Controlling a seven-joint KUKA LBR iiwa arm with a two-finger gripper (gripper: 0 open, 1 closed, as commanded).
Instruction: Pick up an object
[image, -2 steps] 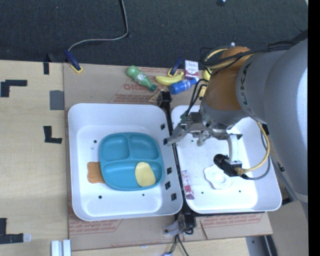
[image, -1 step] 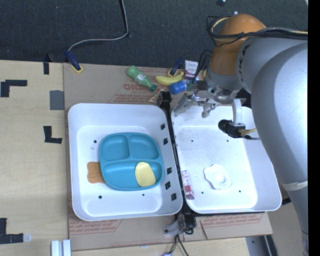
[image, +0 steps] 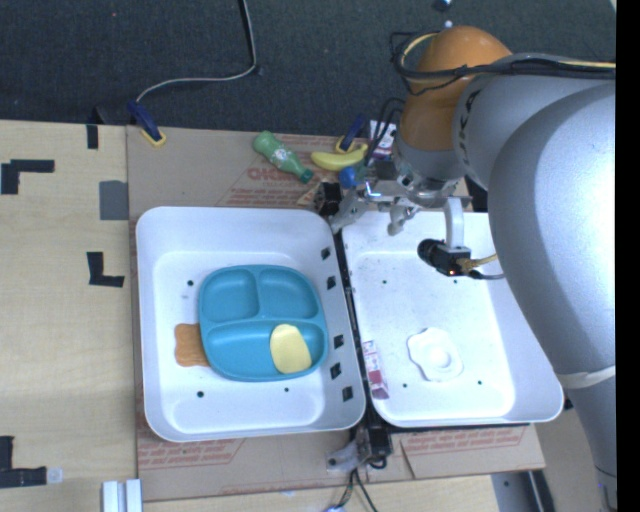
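Observation:
The left bin (image: 160, 300) holds a blue divided plate (image: 250, 305) with a yellow oval piece (image: 291, 349) in its lower right compartment. A tan flat piece (image: 187, 345) pokes out from under the plate's left edge. In the right bin (image: 520, 390) a white fried-egg toy (image: 436, 354) lies near the front. My gripper (image: 395, 205) hangs over the back left corner of the right bin, by the divide between the bins, well away from the egg. Nothing shows in its grasp.
Behind the bins, on the cardboard, lie a green bottle (image: 280, 155), a yellow banana (image: 338, 158) and a small blue item (image: 348, 178). The big grey arm (image: 560, 200) covers the right bin's back right part. A small label (image: 374, 370) lies by the divide.

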